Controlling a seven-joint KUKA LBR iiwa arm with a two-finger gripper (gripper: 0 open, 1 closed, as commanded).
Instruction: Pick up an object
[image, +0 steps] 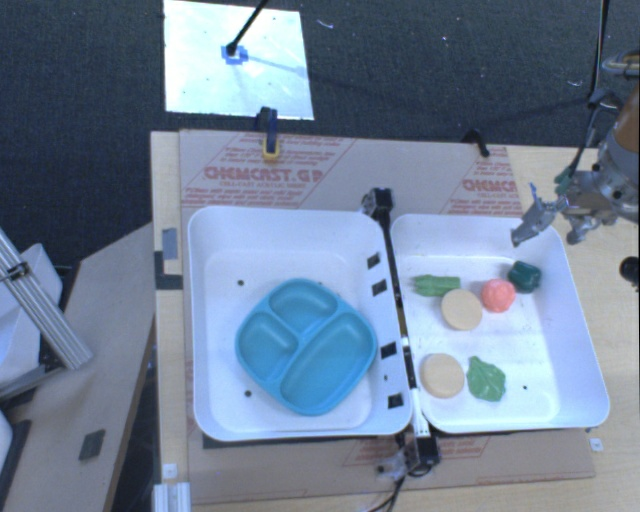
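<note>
My two-finger metal claw (553, 222) hangs spread open with nothing in it, above the far right edge of the right shallow white bin (575, 345). Nearest, just below it, lies a small dark green rounded lump (524, 275); touching that lump's left side sits a glossy pink-red ball (498, 295).

Setting: robotics laboratory, test cell. Evidence: a plywood surface (165, 300) covered by a protective sheet printed CHEMCAST (265, 172); two shallow white bins, one (200, 330) well left of the gripper (550, 220) and one (575, 330) just below it, joined along a black hinged divider (392, 330); dark carpet floor (80, 100) behind; a pale calibration panel (238, 60) with a blue marker far up-left of the gripper; an aluminium extrusion frame (40, 305) at far left; clamps and cabling at the surface's edges.
</note>
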